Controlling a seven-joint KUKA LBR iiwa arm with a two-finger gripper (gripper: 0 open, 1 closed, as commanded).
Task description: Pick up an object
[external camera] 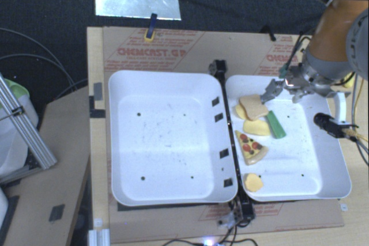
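At the right of the frame, the grey arm's gripper [285, 89] hangs over the right bin [331, 176], fingers apart and holding nothing. Just lower left of it lie a tan bread slice [252, 106], a green stick [275, 125] and a pizza slice [252, 147].

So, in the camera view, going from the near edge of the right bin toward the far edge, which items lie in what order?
Small yellow round piece → pizza slice → pale yellow piece → tan bread-like piece, with the gripper hovering just past it. The green stick lies beside the yellow pieces, so I left it out.
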